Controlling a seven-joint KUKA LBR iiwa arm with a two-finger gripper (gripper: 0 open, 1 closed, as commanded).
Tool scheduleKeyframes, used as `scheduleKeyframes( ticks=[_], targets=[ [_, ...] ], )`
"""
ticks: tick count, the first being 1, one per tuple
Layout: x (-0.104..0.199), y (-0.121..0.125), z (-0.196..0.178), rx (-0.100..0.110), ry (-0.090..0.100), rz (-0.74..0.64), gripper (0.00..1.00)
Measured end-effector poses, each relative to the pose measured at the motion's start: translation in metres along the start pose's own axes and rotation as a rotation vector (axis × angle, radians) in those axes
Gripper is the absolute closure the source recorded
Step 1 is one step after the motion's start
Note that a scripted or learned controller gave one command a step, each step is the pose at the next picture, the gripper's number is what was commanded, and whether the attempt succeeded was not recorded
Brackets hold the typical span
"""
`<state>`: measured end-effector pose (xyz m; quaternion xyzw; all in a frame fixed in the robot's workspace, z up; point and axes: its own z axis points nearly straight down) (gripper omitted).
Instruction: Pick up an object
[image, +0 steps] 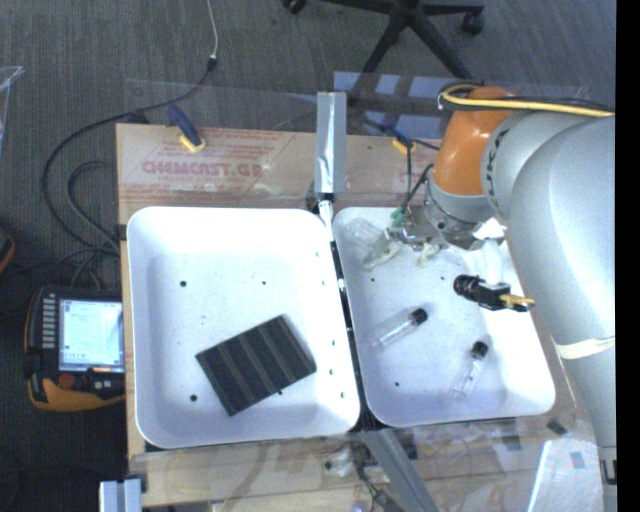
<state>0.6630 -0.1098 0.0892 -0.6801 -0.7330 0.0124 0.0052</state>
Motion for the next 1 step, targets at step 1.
scheduleKeyframes(
  ticks=[1],
  targets=[
    [0.0032, -0.0014, -0.0086, 0.012, 0.007, -0.006, 1.0]
  ],
)
